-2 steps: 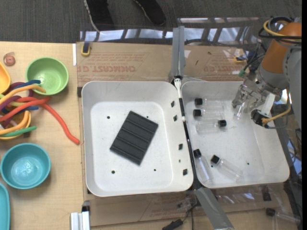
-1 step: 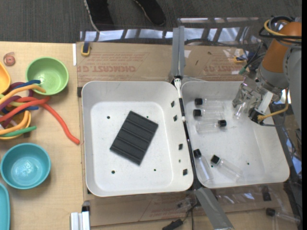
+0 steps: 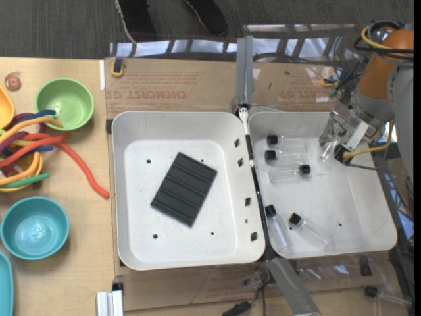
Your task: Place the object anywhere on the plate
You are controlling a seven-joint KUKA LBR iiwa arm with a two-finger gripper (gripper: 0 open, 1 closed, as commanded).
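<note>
A black ribbed rectangular plate point(image 3: 185, 188) lies tilted in the middle of the left bin point(image 3: 125, 242). Several clear vials with black caps lie in the right bin point(image 3: 368, 236): two near its top left point(image 3: 272, 140), one point(image 3: 293, 172) in the middle, and two near the bottom left point(image 3: 306, 228). My gripper point(image 3: 331, 147) hangs over the upper right part of the right bin, just right of the upper vials and far from the plate. I see nothing clearly held in it.
A green bowl point(image 3: 64, 104), a teal bowl point(image 3: 34, 228) and a tangle of coloured rods point(image 3: 29, 151) sit on the wooden bench left of the bins. A person's shoes point(image 3: 171, 5) stand beyond the bench. Cables point(image 3: 365, 151) trail from the wrist.
</note>
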